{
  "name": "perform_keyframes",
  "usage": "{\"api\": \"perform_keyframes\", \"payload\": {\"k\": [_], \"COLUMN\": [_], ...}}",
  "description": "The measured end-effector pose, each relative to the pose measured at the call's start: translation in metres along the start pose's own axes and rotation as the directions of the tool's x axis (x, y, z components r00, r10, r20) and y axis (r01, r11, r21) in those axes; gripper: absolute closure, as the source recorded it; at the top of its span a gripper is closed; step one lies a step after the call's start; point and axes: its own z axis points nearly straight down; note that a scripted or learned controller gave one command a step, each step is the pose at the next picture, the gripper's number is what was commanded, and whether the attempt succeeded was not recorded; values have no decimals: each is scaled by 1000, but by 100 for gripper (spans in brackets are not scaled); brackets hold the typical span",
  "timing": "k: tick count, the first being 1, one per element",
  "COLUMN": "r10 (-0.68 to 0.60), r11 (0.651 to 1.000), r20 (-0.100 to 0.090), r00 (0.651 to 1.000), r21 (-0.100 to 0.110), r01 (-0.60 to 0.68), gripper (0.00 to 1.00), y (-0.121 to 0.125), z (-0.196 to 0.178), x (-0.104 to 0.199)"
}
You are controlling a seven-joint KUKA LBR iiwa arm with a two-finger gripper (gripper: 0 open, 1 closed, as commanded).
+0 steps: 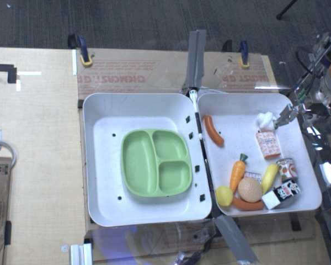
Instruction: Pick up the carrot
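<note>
The carrot (238,171), orange with a green top, lies in the right bin (231,110), a little left of its middle, its tip pointing to the front. My gripper (284,117) hangs over the bin's far right corner, next to a small white object (264,118). It is well apart from the carrot, up and to the right of it.
Around the carrot lie a yellow lemon (224,196), a tan bun (250,189), a banana (270,176), a sausage (247,205) and a black-and-white carton (281,194). Farther back are a second sausage (213,131), a pink carton (268,144) and a can (287,168). A green divided plate (156,162) sits in the left bin (99,148).
</note>
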Motion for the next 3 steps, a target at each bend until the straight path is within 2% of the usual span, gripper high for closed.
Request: {"api": "perform_keyframes", "payload": {"k": [1, 2, 3], "r10": [-176, -295, -293], "r11": [984, 955, 956], "r20": [-1, -1, -2], "r00": [984, 955, 956], "r21": [1, 0, 1], "r01": [176, 295, 293], "gripper": [0, 0, 100], "y": [-38, -50, -49], "z": [52, 116, 108], "x": [67, 120, 119]}}
